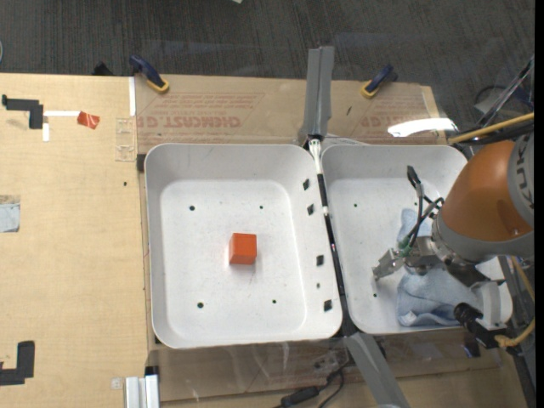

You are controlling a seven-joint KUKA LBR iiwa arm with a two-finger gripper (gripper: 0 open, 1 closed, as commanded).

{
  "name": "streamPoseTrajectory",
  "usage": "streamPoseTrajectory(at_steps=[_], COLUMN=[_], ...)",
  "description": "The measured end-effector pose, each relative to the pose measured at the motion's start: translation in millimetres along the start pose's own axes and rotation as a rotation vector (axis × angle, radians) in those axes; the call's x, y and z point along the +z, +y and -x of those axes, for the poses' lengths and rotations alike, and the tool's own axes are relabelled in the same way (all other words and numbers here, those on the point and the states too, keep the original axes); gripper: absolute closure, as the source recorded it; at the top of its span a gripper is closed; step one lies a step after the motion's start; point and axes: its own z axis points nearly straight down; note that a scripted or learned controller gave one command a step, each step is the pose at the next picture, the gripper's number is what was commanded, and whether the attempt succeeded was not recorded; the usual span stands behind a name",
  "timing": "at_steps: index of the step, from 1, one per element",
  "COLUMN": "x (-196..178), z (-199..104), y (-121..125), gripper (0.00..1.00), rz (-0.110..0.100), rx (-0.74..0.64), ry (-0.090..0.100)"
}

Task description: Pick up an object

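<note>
A crumpled pale blue cloth (425, 300) is seen at the right white bin's (361, 228) near edge, the two-finger gripper (393, 264) lowered beside it. An orange cube (243, 249) is left mid-floor in the left white bin (170, 228).

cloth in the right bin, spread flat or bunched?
Bunched. The pale blue cloth lies crumpled in folds at the right bin's near right corner, partly under the arm, with the gripper at its left edge.
</note>
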Motion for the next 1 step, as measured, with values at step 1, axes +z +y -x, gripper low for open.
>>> streamPoseTrajectory(at_steps=[1], x=[-8.6], z=[1.8], y=[-0.1], gripper=[1.0], rz=[-0.001], rx=[0.006], ry=[-0.001])
